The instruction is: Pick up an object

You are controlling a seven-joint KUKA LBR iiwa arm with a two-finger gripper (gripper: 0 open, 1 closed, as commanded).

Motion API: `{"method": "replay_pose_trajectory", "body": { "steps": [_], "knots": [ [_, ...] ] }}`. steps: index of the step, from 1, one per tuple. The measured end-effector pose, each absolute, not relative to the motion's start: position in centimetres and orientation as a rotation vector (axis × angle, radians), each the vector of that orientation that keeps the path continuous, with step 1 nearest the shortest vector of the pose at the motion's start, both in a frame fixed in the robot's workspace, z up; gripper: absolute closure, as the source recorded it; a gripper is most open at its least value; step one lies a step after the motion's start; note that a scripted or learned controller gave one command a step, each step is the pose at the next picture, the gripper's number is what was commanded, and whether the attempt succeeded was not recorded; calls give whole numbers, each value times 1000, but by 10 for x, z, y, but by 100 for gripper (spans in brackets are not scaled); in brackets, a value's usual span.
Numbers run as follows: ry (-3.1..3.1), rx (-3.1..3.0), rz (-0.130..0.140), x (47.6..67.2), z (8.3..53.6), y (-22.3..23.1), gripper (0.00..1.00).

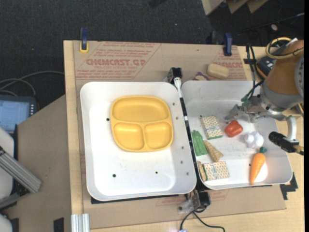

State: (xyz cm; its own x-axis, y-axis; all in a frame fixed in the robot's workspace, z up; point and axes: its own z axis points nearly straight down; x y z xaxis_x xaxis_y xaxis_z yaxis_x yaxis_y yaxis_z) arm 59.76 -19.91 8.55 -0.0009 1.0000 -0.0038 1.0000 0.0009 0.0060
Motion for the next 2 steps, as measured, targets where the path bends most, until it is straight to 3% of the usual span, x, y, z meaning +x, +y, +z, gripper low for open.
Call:
{"method": "replay_pose_trajectory", "body": {
  "steps": [1,2],
  "knots": [
    [2230,2222,-3,534,85,-98,0],
    [2221,2215,5,600,85,-94,0]
  ]
}}
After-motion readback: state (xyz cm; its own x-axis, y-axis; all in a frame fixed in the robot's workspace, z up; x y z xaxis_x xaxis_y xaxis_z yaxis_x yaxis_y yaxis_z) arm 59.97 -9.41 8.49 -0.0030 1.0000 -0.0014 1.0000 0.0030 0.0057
